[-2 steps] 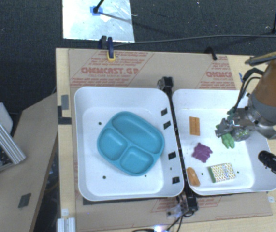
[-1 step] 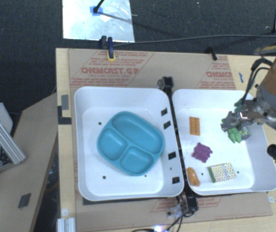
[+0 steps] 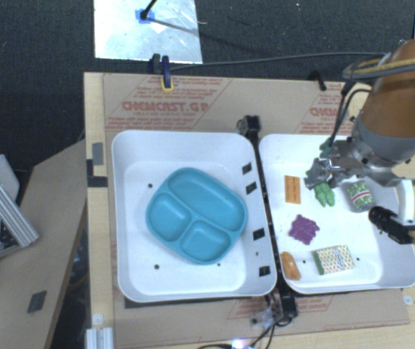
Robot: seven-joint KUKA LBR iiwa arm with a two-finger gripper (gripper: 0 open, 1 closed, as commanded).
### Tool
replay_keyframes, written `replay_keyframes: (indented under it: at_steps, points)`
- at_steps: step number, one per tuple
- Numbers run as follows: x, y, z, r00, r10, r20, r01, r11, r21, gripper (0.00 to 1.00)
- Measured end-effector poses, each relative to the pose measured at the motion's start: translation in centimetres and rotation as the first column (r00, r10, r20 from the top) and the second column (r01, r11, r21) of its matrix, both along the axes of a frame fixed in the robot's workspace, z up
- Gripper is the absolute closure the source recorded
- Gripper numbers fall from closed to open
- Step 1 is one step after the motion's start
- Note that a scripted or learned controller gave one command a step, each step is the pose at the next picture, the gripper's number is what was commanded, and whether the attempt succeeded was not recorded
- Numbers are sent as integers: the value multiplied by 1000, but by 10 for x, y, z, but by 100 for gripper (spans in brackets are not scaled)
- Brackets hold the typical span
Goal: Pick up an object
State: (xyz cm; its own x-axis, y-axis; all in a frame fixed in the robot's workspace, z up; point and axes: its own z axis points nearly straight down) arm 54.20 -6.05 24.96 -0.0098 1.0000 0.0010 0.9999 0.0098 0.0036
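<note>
We note two shallow white bins side by side on a brown cardboard-covered bench (image 3: 192, 97). The left white bin (image 3: 138, 195) carries a light blue three-compartment plastic plate (image 3: 196, 214), lying slightly turned near the bin's middle.

The right white bin (image 3: 392, 267) holds the loose pieces. We log a flat orange rectangular block (image 3: 292, 189) near its left wall, a purple bumpy toy shaped like a grape cluster (image 3: 304, 228) below that, a small orange rounded piece (image 3: 290, 265) at the lower left corner, and a rectangular green-and-tan patterned packet (image 3: 333, 259) just to its right. A small green knobbly toy (image 3: 325, 194) lies near the bin's centre, and a round green-and-white patterned object (image 3: 358, 193) sits just to its right.

The grey arm with the orange band (image 3: 400, 100) comes in from the right, over the upper part of the right bin. Its two-finger gripper (image 3: 322, 174) sits directly above the green knobbly toy, close to or touching its top end; we cannot tell whether the fingers are spread or closed, and we see nothing clearly between them. A black cylindrical part (image 3: 390, 224) projects over the bin's right side below the wrist.
</note>
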Motion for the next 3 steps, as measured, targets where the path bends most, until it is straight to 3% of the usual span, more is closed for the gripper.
replay_keyframes:
  at_steps: [2,3]
  points:
    - [23,102,-24,1000,0,-3,0,1000,1,100]
    - [28,149,-17,1000,-1,-1,1,1000,1,100]
